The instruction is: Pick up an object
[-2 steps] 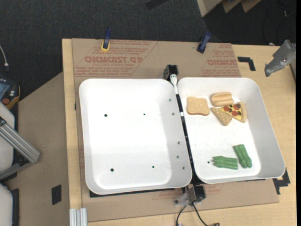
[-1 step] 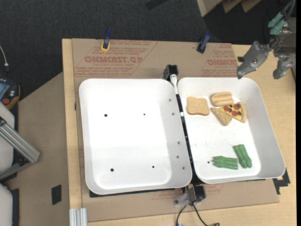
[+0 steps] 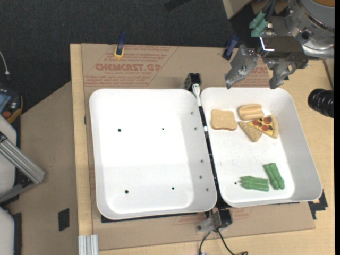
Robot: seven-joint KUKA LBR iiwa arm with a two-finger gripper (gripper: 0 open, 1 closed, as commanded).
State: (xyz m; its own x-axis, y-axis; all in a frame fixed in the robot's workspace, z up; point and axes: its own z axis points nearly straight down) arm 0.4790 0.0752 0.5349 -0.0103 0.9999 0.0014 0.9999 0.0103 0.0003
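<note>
Down at the near edge of the right bin point(image 3: 303, 158), two green bean pods point(image 3: 265, 178) lie close together, one pointing left-right, the other angled beside it. Farther back in that same bin sits a little cluster: a slice of toast point(image 3: 223, 120) on the left, a bread roll point(image 3: 251, 111) just right of it, a cracker wedge point(image 3: 252, 130) and a pizza slice point(image 3: 266, 125) tucked under the roll, touching each other. Over on the left, the left bin point(image 3: 143, 153) shows bare white floor with small dark dots. Up at the far right, the end effector point(image 3: 254, 81) hangs above the far rim of the right bin, fingers spread well apart, gripping nothing. Cardboard point(image 3: 133, 62) covers the tabletop under both bins.
</note>
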